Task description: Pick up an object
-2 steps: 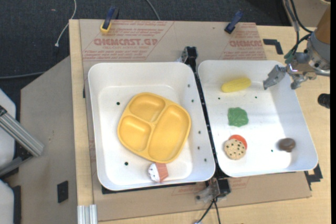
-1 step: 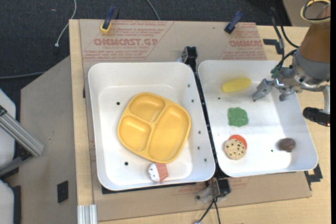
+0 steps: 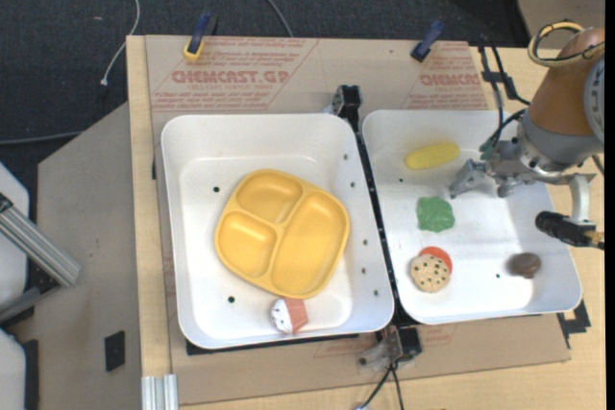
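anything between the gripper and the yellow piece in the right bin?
Nothing visible. The gripper sits just right of the yellow piece over bare bin floor. The green piece, cookie and brown lump all lie nearer the camera, off that line.

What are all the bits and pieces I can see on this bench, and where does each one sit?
Bins: two, white, side by side; left bin, right bin.
Divided plate: one, yellow, middle of the left bin.
Small red-and-white item: one, near edge of the left bin, below the plate.
Yellow oblong item: one, far part of the right bin.
Green lump: one, middle of the right bin.
Cookie-like item: one, tan with red, near part of the right bin.
Brown lump: one, near right of the right bin.
Clamps: two, blue, far edge of the board.
Arm: one, grey and orange, from the right.
Tool: one, over the right bin beside the yellow oblong item.
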